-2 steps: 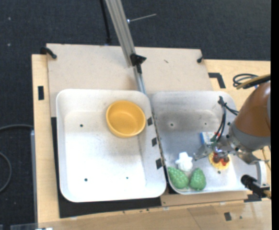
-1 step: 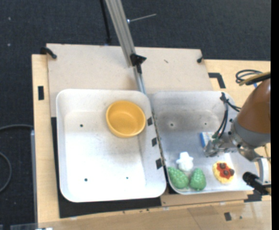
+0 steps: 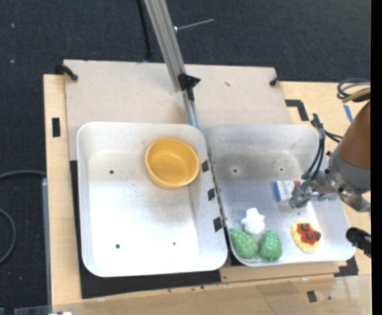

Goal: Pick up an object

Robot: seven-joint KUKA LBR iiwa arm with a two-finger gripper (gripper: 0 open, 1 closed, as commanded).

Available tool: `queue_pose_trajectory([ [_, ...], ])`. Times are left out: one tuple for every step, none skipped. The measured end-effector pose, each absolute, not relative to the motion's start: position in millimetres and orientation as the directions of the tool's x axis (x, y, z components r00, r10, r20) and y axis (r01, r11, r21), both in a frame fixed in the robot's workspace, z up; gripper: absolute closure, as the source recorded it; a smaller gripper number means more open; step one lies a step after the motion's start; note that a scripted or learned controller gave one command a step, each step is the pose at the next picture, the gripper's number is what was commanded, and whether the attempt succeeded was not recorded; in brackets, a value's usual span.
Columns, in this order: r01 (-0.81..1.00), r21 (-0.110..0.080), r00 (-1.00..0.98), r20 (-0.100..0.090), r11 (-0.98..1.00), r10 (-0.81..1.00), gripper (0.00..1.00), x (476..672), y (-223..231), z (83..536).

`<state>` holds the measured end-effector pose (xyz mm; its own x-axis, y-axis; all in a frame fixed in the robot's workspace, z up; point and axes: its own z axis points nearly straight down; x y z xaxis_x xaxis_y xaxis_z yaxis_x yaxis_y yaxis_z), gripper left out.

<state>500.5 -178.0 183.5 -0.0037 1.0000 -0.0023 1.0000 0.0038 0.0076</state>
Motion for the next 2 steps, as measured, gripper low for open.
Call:
queue_pose_trajectory([
  [1.0,0.009,-0.005,-0.003,0.005,1.0,1.0,504.6,-169,239],
  [1.0,0.003,-0.004,-0.002,0.004,1.0,1.0,506.0,-170,275],
])
